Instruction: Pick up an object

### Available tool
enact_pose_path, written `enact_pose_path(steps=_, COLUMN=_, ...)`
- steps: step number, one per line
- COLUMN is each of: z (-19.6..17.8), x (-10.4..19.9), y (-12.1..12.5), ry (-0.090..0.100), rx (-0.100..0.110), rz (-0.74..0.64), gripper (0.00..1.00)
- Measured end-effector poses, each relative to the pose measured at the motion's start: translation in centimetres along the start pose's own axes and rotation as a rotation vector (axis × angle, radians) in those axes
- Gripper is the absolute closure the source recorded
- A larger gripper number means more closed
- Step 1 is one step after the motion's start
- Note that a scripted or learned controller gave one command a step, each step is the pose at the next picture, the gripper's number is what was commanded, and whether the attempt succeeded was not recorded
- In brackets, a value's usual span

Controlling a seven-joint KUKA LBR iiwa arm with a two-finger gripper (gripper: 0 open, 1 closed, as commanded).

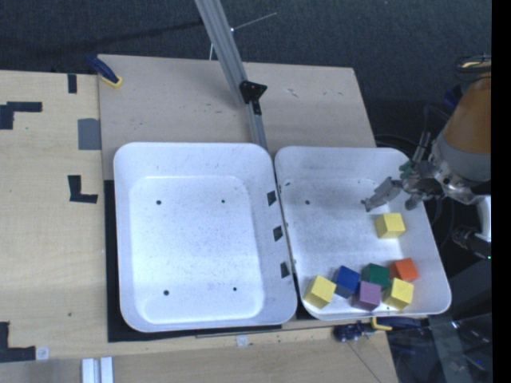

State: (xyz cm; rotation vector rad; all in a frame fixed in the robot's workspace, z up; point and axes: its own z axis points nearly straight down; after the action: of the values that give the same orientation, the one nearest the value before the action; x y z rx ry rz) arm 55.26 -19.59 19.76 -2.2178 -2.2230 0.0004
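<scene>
The left bin [196,234] sits on the wooden bench [48,214], its white floor marked only by a few dark dots. It lies just beside the right bin [335,182], their long edges touching down the middle. A grey metal pole [227,50] slants down from the top and ends near where the two bins meet.

In the right bin, a row of small blocks gathers along the near edge: a yellow block [321,290] farthest left, then a blue block [346,280], a purple block [369,294], a green block [375,275], another yellow block [400,293] and an orange block [405,269], most of them touching their neighbours. A lone yellow block [390,225] lies apart from this cluster, farther up the bin toward its right side.

The gripper [391,194] hangs just above that lone block, reaching in from the right on the grey arm [467,146]. Its fingers are spread apart with nothing between them.
</scene>
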Motion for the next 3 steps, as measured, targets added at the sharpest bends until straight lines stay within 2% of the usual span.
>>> enact_pose_path(steps=1, z=0.0, x=0.0, y=0.0, ry=0.0, rx=0.0, rz=0.0, gripper=0.0)
enact_pose_path(steps=2, z=5.5, x=1.0, y=-0.7, ry=0.0, rx=0.005, rz=0.001, gripper=0.0)
enact_pose_path(steps=3, z=7.7, x=0.9, y=-0.1, ry=-0.005, rx=-0.019, rz=-0.002, gripper=0.0)
